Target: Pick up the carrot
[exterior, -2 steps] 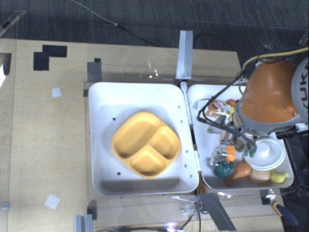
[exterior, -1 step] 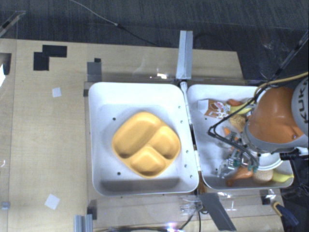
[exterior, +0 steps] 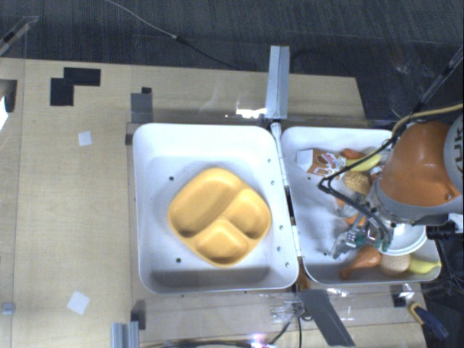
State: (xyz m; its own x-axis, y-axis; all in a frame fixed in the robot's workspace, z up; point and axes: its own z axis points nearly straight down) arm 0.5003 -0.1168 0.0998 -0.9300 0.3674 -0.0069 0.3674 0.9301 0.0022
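In the camera view, you see two white bins sitting side by side on the pale wood tabletop (exterior: 65, 216). The left bin (exterior: 156, 267) holds a yellow plate (exterior: 220, 215) with three smooth, rounded hollows, the kind made to keep foods apart. It lies flat in the middle.

The right bin (exterior: 313, 267) is full of toy food, all heaped close together. A small orange bit under the wrist looks like the carrot (exterior: 353, 238), but I am not sure, because the arm covers much of it. Near it lie a brown pear-shaped thing (exterior: 360, 262), a yellow banana (exterior: 424, 267) at the bin's edge, and a printed packet (exterior: 322, 162) near the top.

Your arm comes in from the right, and its claw (exterior: 346, 243) points down into the heap, just by the orange bit. The claw is dark and thin among wires, so I cannot tell how it stands. The arm's orange band (exterior: 417, 169) is round and shiny.
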